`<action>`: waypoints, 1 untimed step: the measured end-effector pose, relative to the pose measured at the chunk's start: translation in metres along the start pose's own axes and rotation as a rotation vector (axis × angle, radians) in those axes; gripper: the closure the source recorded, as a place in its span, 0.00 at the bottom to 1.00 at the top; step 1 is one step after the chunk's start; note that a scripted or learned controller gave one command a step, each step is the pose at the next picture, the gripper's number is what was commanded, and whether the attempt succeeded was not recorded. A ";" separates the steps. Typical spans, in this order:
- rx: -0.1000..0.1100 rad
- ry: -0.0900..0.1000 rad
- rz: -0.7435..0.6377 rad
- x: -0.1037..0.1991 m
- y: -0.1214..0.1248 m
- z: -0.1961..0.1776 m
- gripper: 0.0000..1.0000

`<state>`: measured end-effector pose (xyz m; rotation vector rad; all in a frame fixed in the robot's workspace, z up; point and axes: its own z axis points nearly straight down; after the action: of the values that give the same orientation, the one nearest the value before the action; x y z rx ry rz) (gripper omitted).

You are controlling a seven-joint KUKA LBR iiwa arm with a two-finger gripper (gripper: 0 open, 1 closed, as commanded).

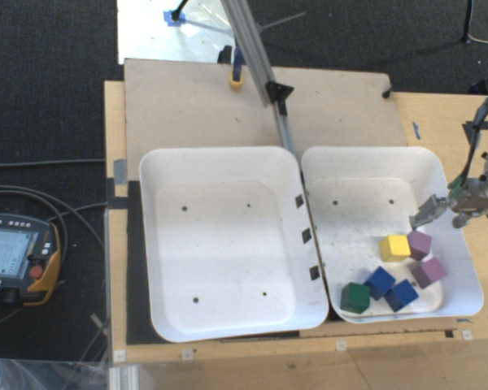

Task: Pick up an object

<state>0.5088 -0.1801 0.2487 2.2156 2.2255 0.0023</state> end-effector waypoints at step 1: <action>0.007 0.002 0.002 0.012 -0.005 0.125 0.00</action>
<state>0.5042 -0.1683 0.1239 2.2229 2.2274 -0.0034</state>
